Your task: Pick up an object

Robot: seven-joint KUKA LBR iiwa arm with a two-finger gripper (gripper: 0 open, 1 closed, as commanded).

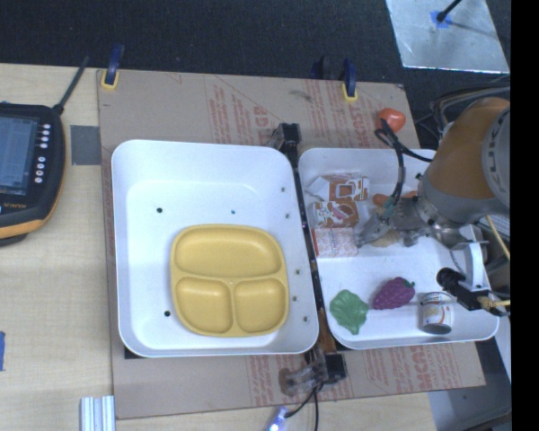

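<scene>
Two shallow white plastic bins sit side by side on a sheet of brown cardboard (251, 97) laid over the pale wooden bench (36, 303). The left bin (135, 173) is smooth and glossy, and carries a matte yellow divided plate (231, 279) with three rounded compartments, lying toward its near edge.

The right bin (472, 330) holds the loose things: a crinkled orange-and-white food packet (339, 214) against its far left side, a soft green leaf-shaped toy (349, 310) at its near left corner, a knobbly purple bunch of toy grapes (393, 293) just beside that, and a small metal can (435, 313) with a label toward the near right corner.

The grey arm with its orange band (463, 164) comes over the right bin's right edge. The tool (388, 225) is low over the middle of the bin, close beside the packet. Its shape is dark and blurred against cables, so I cannot tell how it stands or whether it touches anything. A black and orange pendant (13, 173) is cut off at the bench's left edge.
</scene>
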